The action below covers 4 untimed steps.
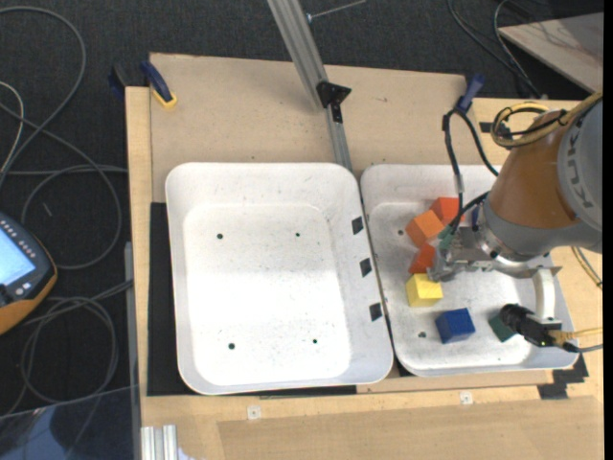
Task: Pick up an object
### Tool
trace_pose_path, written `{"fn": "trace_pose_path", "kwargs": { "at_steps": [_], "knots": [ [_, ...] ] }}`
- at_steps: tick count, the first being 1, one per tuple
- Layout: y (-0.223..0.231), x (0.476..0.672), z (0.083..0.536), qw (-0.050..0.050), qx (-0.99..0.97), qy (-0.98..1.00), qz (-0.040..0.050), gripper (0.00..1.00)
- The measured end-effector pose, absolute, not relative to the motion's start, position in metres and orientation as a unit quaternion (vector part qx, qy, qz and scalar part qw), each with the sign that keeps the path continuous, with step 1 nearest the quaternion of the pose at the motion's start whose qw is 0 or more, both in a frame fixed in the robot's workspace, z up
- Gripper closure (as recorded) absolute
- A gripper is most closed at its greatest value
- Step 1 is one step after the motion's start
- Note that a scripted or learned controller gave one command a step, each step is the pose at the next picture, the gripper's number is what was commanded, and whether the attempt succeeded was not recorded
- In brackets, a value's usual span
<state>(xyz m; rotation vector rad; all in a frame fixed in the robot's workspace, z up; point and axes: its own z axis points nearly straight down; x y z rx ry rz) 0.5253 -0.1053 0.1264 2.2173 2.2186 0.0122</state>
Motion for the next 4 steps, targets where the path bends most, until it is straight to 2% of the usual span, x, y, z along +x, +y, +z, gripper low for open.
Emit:
{"fn": "trace_pose_path", "kwargs": {
  "at_steps": [2,3,4],
  "knots": [
    [-0.106,0.531,0.222,0.003,0.706,0.708,0.0023,1.0],
    [-0.069,0.554,0.227,0.001,0.705,0.709,0.0016,1.0],
    [-0.02,0.589,0.239,0.001,0.705,0.71,0.0023,1.0]
  ]
}}
